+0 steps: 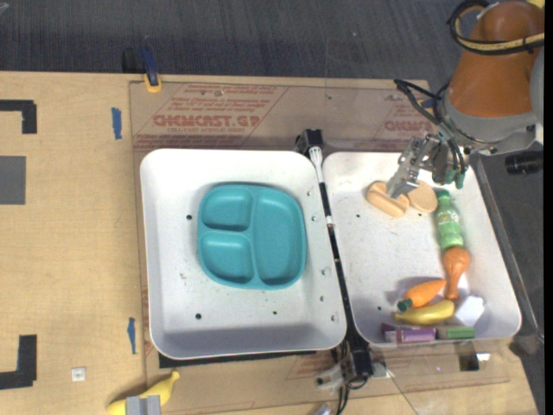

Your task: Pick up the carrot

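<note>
Two shallow white plastic bins side by side on a tan bench.

Left white bin (164, 258): one teal plastic plate (253, 235), rounded and divided into three compartments, lying flat near the middle.

Right white bin (363, 258): several toy foods, mostly gathered along the right wall and the near corner. Counted:
- two tan bread-like pieces (386, 199) toward the far end, close together
- one green bottle with a pale label (447, 221) along the right wall
- one orange tapered piece (455, 266) just below the bottle, narrowing toward the near edge
- one short orange carrot with a green end (423, 293)
- one yellow banana (425, 313)
- one flat purple item (415, 335) against the near wall
- one small white object (471, 309) in the near right corner

Carrot in the near right part of the right bin, just above the banana and seemingly touching it, left of the tapered orange piece. Long axis tilted, running from lower left to upper right; green end at the lower left, orange end toward the upper right.

Two-finger gripper (406, 180) over the far end of the right bin, right at the tan pieces and well apart from the carrot. Open or closed: cannot tell. No carrot in its grasp.
</note>
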`<state>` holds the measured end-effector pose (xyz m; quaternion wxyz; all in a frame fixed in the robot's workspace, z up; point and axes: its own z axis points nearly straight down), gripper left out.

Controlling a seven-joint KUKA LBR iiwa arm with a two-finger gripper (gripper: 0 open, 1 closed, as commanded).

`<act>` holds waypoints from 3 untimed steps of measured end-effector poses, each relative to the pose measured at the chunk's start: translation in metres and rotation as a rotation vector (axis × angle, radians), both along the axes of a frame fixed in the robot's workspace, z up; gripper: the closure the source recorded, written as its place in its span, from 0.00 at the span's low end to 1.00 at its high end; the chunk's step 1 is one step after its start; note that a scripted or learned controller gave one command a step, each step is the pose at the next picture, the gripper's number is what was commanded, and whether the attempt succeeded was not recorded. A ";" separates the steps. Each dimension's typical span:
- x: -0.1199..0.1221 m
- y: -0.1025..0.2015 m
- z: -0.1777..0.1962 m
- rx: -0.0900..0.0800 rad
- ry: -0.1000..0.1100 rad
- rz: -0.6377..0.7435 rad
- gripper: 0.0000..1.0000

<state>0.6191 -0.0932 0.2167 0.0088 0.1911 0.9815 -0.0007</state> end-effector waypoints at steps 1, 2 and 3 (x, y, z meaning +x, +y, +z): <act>0.000 0.003 -0.001 0.002 0.002 0.004 0.00; -0.085 -0.019 -0.102 0.005 0.021 0.152 0.00; -0.132 -0.056 -0.126 0.000 -0.004 0.398 0.00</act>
